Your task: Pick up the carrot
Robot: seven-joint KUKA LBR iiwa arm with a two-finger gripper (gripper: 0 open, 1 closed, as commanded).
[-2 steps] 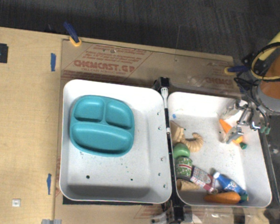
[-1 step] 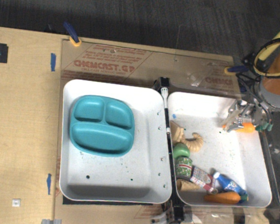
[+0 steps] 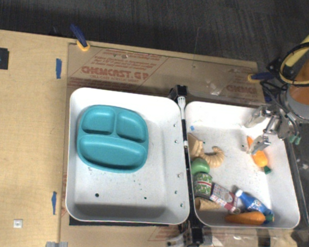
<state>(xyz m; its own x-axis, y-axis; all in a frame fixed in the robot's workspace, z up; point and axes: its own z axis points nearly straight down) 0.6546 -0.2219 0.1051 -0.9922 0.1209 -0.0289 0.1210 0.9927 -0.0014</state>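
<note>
A short orange carrot [image 3: 259,158] with a small green end lies in the right bin [image 3: 228,122], near its right wall. My gripper [image 3: 264,138] hangs just above and behind the carrot, at the bin's back right, under the arm's orange band. I see nothing held in it. A small orange bit [image 3: 250,141] lies just left of the gripper. A longer, tapered orange thing [image 3: 246,217] that also looks like a carrot rests against the bin's front wall.
The right bin also holds a beige toy [image 3: 212,156], a green bottle [image 3: 201,177], a pink-and-white packet [image 3: 222,197] and a blue-and-white bottle [image 3: 253,204]. The left bin [image 3: 157,197] holds a teal divided plate [image 3: 112,138].
</note>
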